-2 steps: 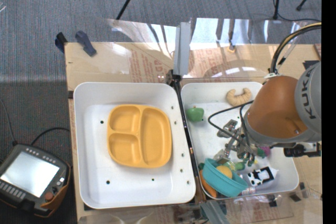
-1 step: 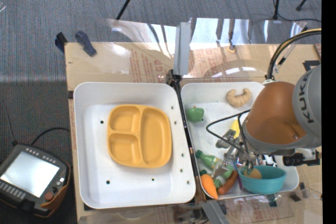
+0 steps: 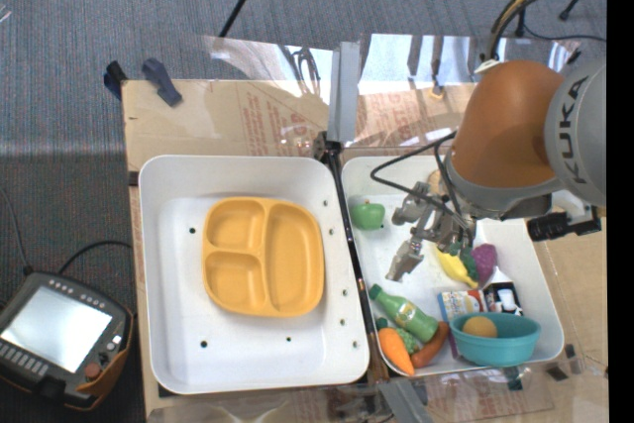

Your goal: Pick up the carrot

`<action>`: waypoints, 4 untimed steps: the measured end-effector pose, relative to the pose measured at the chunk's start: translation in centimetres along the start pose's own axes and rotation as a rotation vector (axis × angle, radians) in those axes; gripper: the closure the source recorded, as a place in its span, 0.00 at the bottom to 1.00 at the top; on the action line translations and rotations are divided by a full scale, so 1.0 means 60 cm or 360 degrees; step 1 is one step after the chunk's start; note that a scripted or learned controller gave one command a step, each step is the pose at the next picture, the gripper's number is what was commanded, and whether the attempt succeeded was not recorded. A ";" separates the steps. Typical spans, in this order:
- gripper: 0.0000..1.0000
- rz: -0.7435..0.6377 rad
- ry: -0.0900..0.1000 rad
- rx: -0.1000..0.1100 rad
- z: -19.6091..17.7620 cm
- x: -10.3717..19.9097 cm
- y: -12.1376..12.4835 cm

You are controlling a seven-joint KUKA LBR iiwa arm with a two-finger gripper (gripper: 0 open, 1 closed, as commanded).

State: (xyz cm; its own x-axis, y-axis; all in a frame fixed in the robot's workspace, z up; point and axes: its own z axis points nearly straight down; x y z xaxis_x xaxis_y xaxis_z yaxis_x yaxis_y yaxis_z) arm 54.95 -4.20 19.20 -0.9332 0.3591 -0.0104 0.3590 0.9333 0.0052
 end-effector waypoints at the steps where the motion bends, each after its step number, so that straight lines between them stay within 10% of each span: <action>1: 0.00 -0.0207 0.0018 0.0007 -0.032 0.091 -0.104; 2: 1.00 -0.0213 0.0021 0.0006 -0.046 0.090 -0.102; 3: 0.00 -0.0215 0.0022 0.0006 -0.045 0.090 -0.102; 4: 1.00 -0.0220 0.0023 0.0005 -0.060 0.088 -0.101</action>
State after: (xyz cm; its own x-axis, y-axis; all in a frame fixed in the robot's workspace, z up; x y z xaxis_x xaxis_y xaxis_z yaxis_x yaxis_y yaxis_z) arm 47.79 -7.97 22.72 -0.9739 0.2270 0.0033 0.2270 0.9739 0.0013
